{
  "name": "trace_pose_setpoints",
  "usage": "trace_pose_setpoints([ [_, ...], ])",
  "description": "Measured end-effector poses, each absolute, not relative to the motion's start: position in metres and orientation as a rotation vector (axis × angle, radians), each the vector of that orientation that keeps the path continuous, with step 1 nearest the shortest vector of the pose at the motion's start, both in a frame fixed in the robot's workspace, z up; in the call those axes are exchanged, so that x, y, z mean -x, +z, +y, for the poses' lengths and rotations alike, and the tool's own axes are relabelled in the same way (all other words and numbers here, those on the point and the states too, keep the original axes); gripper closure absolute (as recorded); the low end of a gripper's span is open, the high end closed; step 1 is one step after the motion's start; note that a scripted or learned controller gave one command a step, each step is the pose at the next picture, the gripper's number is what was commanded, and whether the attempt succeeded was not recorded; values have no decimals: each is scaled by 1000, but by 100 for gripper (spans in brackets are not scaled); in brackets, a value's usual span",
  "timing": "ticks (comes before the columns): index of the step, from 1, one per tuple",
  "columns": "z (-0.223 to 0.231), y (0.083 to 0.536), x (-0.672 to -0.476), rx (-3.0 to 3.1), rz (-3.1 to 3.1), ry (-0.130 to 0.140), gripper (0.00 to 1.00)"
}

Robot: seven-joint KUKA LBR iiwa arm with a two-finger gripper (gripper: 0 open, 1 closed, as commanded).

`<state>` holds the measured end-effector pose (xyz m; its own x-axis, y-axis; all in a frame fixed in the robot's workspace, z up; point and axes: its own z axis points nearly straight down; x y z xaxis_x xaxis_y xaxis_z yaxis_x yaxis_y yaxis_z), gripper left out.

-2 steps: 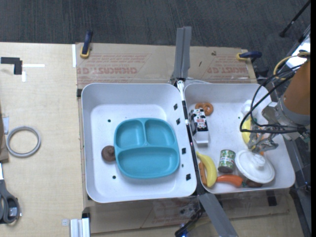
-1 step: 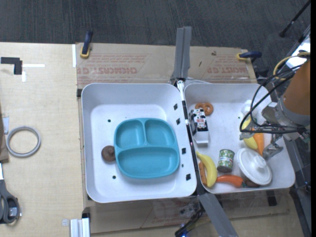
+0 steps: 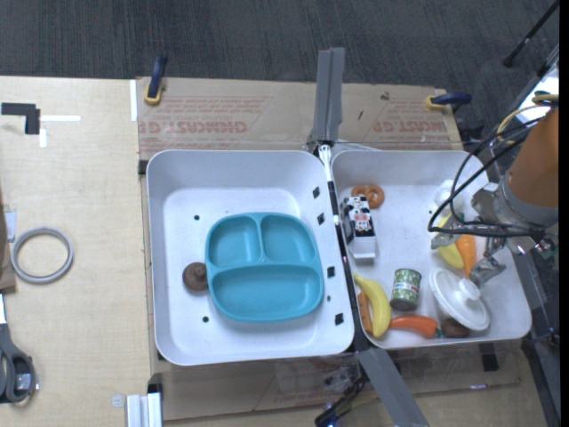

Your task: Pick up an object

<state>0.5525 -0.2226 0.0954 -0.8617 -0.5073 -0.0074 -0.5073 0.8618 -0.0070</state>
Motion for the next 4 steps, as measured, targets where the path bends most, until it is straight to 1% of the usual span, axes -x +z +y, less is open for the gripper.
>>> trace_pose_setpoints([
  [1, -212, 95, -549, 724, 3050, -5, 0],
  [2, -215, 95, -536, 672, 3059, -6, 0],
  [3, -205, 95, -569, 775, 3038, -3, 0],
  [4, -217, 96, -530, 553, 3083, -6, 0],
])
